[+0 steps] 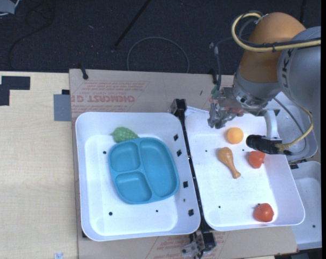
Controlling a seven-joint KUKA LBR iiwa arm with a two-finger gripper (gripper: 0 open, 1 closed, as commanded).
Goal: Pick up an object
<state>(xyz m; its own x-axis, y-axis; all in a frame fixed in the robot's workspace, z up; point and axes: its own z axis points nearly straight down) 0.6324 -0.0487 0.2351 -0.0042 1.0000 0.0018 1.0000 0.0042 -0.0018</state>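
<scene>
My gripper (218, 121) hangs over the back left part of the right bin (292, 198), just left of an orange ball (234, 135). A tan toy drumstick (228, 160) lies in the middle of that bin. To its right sits a small red fruit (255, 158), and a red tomato (264, 212) rests near the front right corner. Nothing shows held by the gripper.
The left bin (93, 209) holds a blue divided plate (142, 169) with a green leafy toy (123, 134) at its back left edge. A black divider (188, 161) runs between the bins. The arm (273, 47) leans in from the upper right.
</scene>
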